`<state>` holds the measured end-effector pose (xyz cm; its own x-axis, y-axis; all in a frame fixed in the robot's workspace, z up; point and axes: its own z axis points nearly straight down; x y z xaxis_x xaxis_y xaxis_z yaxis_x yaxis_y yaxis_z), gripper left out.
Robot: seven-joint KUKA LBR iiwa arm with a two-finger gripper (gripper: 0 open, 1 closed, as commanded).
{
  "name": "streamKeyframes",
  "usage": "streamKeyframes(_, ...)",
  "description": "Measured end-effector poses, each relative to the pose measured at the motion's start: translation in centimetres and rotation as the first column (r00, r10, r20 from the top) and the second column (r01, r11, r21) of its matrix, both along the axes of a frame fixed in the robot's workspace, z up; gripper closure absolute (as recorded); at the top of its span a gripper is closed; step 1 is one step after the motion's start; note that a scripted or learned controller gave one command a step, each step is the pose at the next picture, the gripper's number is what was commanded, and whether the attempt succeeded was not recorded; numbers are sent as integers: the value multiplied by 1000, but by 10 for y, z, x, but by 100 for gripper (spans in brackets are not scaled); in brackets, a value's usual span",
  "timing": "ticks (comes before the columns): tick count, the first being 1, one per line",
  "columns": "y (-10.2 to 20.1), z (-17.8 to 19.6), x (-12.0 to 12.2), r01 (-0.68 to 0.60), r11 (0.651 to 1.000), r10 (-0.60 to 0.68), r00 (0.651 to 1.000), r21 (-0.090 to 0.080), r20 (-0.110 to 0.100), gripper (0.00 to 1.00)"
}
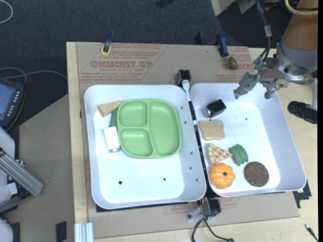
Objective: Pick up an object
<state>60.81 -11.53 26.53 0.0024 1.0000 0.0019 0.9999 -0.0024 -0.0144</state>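
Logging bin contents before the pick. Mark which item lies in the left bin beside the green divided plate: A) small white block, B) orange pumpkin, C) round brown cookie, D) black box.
A: the small white block lies against the left side of the green divided plate in the left bin.
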Motion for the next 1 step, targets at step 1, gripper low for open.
streamKeyframes(1,0,7,2,-2,1000,2,1000,-2,13,0)
